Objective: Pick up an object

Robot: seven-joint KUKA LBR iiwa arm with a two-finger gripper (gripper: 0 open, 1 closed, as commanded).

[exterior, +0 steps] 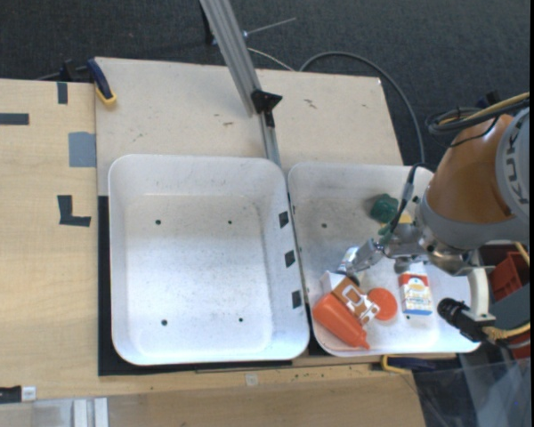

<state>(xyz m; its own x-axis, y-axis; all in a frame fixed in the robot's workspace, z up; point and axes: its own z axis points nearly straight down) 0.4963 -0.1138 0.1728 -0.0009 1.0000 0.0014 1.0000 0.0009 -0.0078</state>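
A pale wood bench [36,265] runs along the left and bottom of the frame, marked with grey tape [82,149] at the left. A lighter board [240,105] lies upper centre. Dark carpet [383,16] fills the top. A metal pole [234,47] slants down from the top centre.

Two bins side by side: left bin [196,256] at centre frame, right bin [325,203] holding a cluster of objects [365,305] at lower right.
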